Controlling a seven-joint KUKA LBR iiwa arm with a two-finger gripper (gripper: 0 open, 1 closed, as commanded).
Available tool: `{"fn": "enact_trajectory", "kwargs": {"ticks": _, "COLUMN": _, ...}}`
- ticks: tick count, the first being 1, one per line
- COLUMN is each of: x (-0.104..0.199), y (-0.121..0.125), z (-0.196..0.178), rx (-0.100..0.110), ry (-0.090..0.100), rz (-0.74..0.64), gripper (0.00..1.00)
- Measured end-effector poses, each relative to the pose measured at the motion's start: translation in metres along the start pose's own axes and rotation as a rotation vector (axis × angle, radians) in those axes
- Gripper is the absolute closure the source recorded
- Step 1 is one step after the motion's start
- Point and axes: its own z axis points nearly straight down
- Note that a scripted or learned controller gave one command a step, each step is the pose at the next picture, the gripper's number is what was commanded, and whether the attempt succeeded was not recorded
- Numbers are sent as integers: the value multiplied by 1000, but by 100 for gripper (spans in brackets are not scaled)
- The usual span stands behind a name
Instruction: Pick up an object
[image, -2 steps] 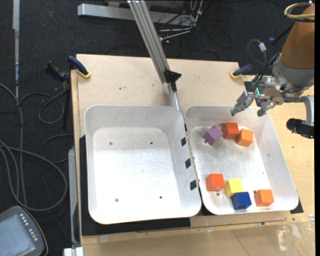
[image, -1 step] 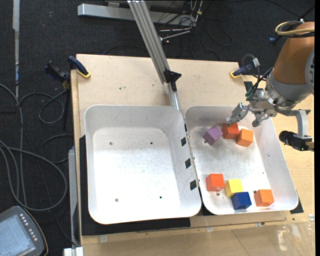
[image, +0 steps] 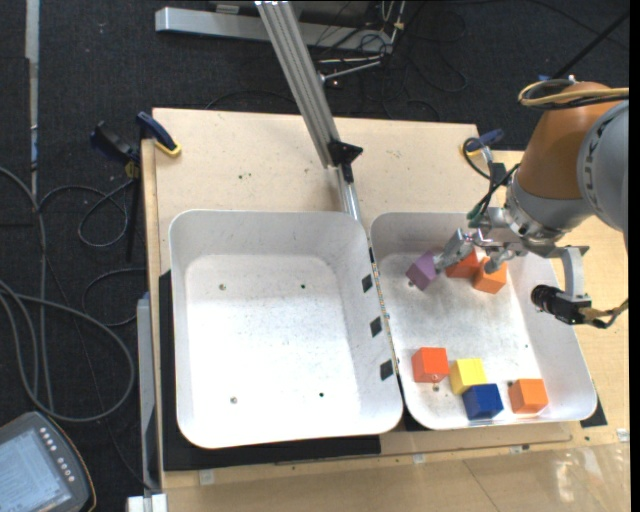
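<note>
White plastic forms two shallow bins set side by side on a pale speckled bench (image: 250, 160), seen from above at a slant. Only small dark specks mark the floor of the left bin (image: 190, 300). Seven blocks lie in the right bin (image: 575, 380). Three of them cluster at its far end, under the arm: one purple block (image: 422, 270), tilted, with two orange blocks just to its right, one orange block (image: 461, 264) partly hidden by the gripper and another orange block (image: 490, 279) slightly nearer the camera. Four more sit along the near edge: one orange block (image: 431, 363), one yellow block (image: 466, 375) touching one blue block (image: 482, 401), and one orange block (image: 528, 395) at the far right of that row. That makes four orange, one purple, one yellow and one blue. One grey arm with an orange band (image: 560, 150) reaches in from the right, and its gripper (image: 478, 247) sits low over the far cluster, just above the two orange blocks. Whether the claw is spread or pressed together cannot be told from here, nor whether it pinches any block. One metal pole (image: 305, 85) runs from the far side down to the gap between the bins.
</note>
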Motion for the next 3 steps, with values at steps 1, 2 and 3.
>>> {"fn": "enact_trajectory", "kwargs": {"ticks": 1, "x": -2, "y": 4, "z": 32, "rx": -26, "ry": -5, "rz": -3, "gripper": 0}}
{"fn": "enact_trajectory", "kwargs": {"ticks": 2, "x": -1, "y": 4, "z": 24, "rx": -27, "ry": -3, "rz": -1, "gripper": 100}}
{"fn": "enact_trajectory", "kwargs": {"ticks": 3, "x": -8, "y": 2, "z": -38, "rx": -15, "ry": -4, "rz": 0, "gripper": 100}}
